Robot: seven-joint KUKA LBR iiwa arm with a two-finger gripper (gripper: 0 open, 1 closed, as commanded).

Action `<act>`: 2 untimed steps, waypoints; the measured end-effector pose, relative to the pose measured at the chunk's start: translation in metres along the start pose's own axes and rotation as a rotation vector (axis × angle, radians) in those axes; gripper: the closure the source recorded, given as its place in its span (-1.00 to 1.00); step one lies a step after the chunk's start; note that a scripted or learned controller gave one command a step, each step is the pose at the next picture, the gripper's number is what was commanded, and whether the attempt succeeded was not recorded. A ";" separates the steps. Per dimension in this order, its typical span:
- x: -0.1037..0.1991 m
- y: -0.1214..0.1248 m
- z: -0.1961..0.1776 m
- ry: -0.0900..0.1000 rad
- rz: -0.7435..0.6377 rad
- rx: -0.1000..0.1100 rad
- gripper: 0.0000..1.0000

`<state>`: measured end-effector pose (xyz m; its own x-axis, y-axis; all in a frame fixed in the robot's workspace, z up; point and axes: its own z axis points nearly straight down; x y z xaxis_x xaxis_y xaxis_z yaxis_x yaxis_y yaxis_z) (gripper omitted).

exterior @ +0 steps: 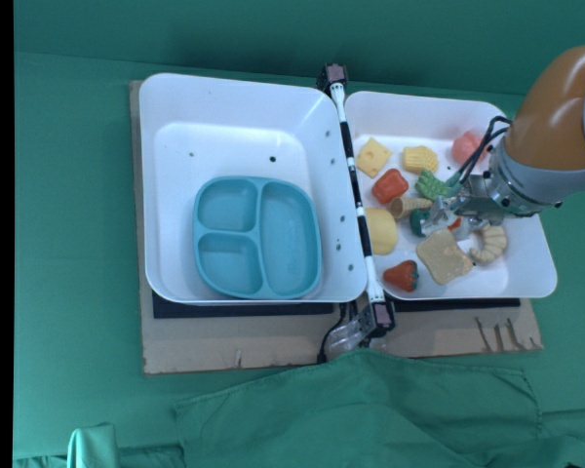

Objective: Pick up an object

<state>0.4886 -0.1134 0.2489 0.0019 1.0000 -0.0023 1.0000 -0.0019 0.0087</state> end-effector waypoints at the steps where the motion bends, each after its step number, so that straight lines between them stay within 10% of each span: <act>1: 0.003 0.009 -0.062 0.000 0.000 -0.002 1.00; 2: -0.007 0.009 -0.111 -0.001 0.001 -0.001 1.00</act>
